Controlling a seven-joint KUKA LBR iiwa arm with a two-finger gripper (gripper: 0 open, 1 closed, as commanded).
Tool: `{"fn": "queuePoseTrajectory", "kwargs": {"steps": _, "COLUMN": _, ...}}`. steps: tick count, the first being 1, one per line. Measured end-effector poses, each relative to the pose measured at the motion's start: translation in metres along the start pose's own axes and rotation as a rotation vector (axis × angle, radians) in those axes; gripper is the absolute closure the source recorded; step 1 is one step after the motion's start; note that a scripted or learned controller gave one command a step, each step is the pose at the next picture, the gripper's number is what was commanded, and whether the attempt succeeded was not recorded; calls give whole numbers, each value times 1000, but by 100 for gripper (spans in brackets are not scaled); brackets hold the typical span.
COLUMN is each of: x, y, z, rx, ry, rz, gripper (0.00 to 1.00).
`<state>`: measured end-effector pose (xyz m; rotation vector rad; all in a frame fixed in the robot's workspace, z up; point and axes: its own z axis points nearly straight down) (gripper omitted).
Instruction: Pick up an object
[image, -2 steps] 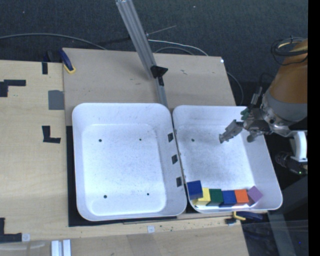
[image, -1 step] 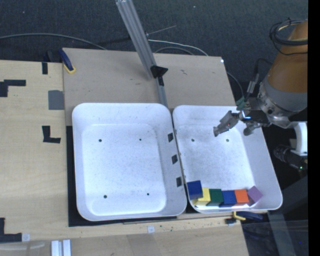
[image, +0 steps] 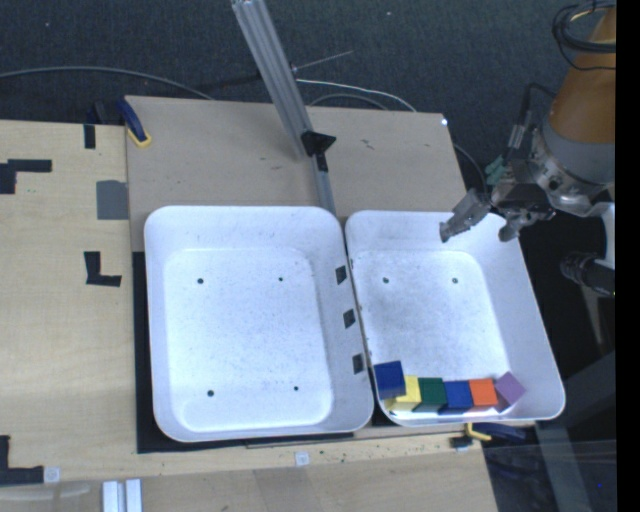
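Observation:
Several small coloured blocks lie in a row along the near wall of the right bin (image: 520, 300): a blue block (image: 388, 377), a yellow one (image: 406, 395), a green one (image: 431, 391), another blue one (image: 458, 395), an orange one (image: 483, 392) and a purple one (image: 509, 387). My gripper (image: 487, 221) hangs over the far right corner of that bin, well away from the blocks. Its two fingers (image: 460, 221) stand apart, open, with nothing between them.
The left bin (image: 160, 300) lies beside the right one, with black clips along the shared divider (image: 349, 318). A metal pole (image: 283, 82) slants over the bench behind the bins. Cables run across the dark floor at the back.

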<state>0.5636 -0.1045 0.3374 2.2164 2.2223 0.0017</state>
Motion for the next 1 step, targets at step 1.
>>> {"fn": "queuePoseTrajectory", "kwargs": {"steps": 1, "x": 49, "y": 66, "z": 23, "rx": 4, "ry": 2, "rz": -3, "gripper": 0}}
